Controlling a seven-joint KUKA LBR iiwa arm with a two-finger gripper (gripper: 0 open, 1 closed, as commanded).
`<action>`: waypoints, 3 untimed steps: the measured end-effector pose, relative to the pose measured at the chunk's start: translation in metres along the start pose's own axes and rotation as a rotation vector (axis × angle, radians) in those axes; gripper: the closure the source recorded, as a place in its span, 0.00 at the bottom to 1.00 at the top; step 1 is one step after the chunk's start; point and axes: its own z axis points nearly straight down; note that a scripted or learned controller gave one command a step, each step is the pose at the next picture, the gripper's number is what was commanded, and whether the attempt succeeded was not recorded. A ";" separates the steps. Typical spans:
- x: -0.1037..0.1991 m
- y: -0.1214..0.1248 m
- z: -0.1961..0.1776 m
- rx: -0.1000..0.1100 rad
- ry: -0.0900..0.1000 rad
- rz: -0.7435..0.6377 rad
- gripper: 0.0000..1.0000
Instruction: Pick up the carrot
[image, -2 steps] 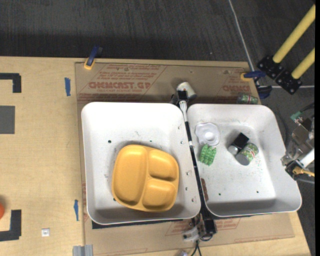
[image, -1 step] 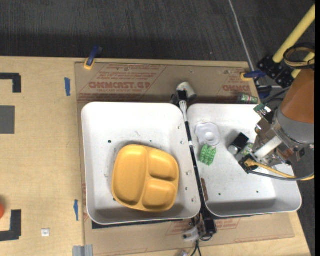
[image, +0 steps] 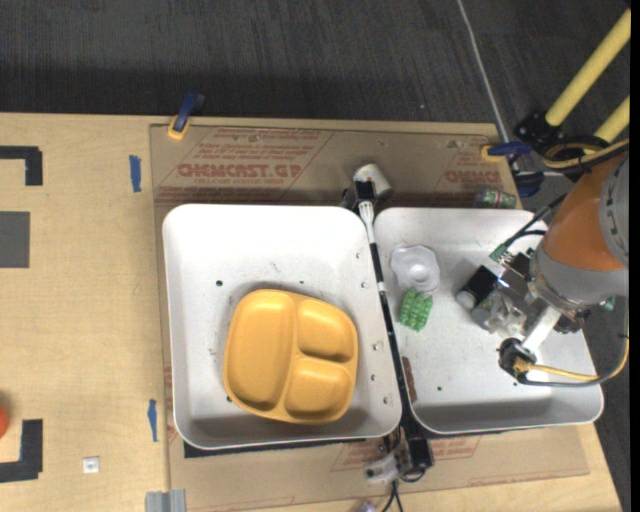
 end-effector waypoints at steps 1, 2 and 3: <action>-0.006 -0.057 0.029 0.001 0.000 0.143 1.00; -0.024 -0.031 -0.037 -0.002 0.001 0.267 1.00; -0.036 -0.029 -0.066 -0.003 0.001 0.322 1.00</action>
